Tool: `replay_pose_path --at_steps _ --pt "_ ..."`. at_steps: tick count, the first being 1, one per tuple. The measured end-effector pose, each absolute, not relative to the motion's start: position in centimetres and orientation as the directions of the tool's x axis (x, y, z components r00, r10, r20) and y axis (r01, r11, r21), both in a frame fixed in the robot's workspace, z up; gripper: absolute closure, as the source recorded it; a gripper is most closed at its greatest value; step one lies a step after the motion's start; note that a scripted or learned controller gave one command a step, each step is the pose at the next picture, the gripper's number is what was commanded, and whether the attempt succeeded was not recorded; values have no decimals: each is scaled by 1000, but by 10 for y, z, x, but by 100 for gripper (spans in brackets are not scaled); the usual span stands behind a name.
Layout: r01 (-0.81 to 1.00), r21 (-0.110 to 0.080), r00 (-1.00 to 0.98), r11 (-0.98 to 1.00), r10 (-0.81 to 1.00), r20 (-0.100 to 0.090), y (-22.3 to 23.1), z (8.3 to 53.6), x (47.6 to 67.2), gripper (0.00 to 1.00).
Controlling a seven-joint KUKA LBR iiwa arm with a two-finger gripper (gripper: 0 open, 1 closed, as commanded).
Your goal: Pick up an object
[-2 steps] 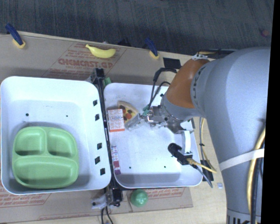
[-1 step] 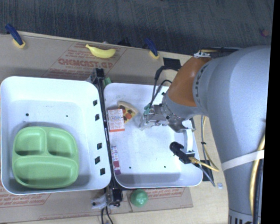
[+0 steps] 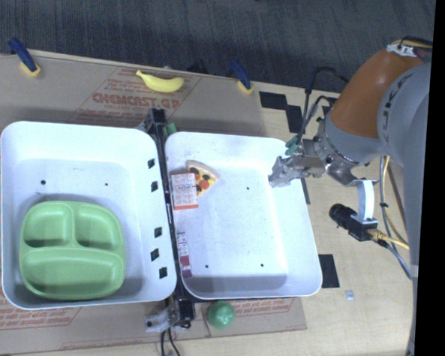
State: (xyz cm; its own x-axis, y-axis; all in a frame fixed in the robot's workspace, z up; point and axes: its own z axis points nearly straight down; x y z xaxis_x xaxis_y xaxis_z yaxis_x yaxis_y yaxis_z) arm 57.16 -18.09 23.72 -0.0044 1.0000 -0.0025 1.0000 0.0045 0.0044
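Note:
In the right bin (image 3: 278, 252) two things lie near its far left corner: a toy pizza slice (image 3: 201, 175) and, just below it against the left wall, a small red and white packet (image 3: 183, 191). My gripper (image 3: 281, 172) hovers over the bin's far right edge, well right of both objects. Nothing shows between its fingers. A green divided tray (image 3: 72, 248) lies in the left bin (image 3: 29, 146), toward the near side.
A yellow toy banana (image 3: 160, 80) lies on the cardboard behind the bins. A green ball (image 3: 220, 314) sits on the cardboard in front of the right bin. Blue clamps (image 3: 24, 56) hold the cardboard's far edge.

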Motion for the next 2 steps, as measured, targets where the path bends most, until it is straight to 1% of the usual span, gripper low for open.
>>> replay_pose_path --at_steps 1,2 --pt "1000 1 -5 5 1000 -1 -180 236 571 0" --pt "1000 -7 -6 6 1000 2 -181 101 533 0"
